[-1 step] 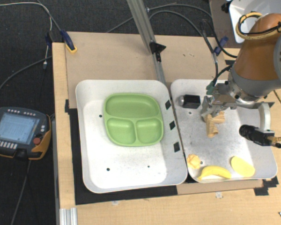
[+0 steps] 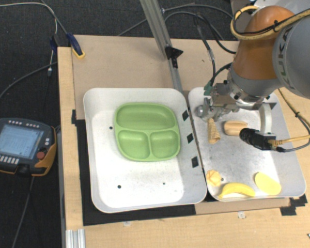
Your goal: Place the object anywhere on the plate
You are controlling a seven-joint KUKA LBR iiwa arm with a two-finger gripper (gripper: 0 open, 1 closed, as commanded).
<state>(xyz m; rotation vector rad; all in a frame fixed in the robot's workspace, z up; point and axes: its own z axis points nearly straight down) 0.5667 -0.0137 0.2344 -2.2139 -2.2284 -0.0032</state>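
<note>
Looking at it, nothing's been delivered yet: the green plate point(image 2: 146, 131) sits bare in the left bin point(image 2: 101, 190). The gripper point(image 2: 213, 111) hangs at about 11 o'clock in the right bin point(image 2: 294, 182), just above an ice cream cone point(image 2: 213, 130), likely the target. Can't tell its grip state. Bread roll point(image 2: 234, 127), banana point(image 2: 236, 190) and the yellow bits wait nearby, so grabbing and carrying both remain.

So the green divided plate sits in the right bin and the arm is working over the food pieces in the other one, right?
Not quite. The camera view shows the green divided plate in the left bin, not the right. The rest holds: the arm is over the right bin, its gripper near the cone-shaped piece, with the banana lying at the front of that bin.
</note>
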